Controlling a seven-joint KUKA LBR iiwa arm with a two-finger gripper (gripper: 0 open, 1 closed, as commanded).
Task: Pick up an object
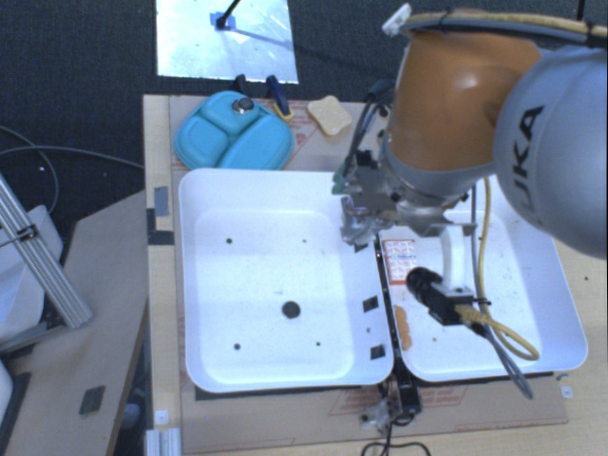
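Lying in the right bin point(534, 288) are one card point(399, 252), one orange strip point(403, 327).

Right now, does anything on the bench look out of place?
Yes. A blue divided tray and a tan sponge-like piece lie on the bench behind the left bin, outside both bins. Nothing looks spilled or damaged.
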